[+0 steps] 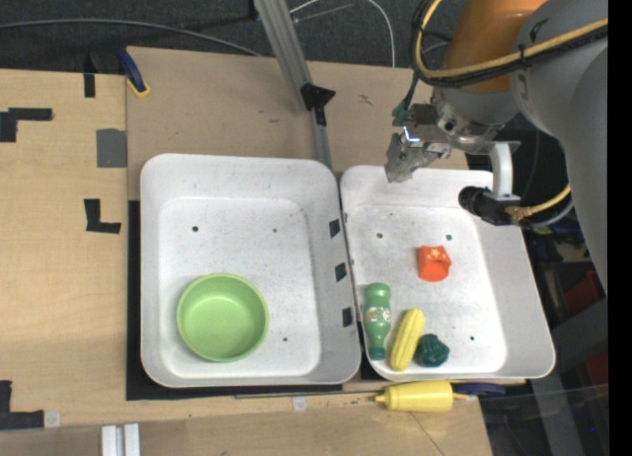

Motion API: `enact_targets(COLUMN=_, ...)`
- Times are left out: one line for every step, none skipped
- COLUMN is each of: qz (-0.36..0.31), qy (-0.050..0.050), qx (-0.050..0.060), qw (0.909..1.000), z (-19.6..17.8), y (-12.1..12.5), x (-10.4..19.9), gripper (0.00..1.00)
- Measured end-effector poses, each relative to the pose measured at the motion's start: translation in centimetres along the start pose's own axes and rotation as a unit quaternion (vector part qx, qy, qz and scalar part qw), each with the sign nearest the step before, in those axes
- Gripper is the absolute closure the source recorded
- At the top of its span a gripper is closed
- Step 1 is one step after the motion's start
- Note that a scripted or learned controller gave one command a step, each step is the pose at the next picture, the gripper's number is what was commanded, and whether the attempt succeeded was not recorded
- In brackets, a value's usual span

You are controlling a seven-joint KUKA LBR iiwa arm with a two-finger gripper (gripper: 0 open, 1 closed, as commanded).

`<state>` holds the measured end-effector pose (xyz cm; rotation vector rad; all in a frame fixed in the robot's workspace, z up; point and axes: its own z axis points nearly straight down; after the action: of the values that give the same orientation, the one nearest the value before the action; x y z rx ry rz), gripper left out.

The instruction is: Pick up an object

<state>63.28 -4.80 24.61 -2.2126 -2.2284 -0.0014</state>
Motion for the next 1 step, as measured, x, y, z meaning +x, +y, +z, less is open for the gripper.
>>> enact_targets(qz=0.001, qy=0.0, qx=0.001, qw=1.0, z=1.41, y=0.84, x=4.91, gripper=1.0)
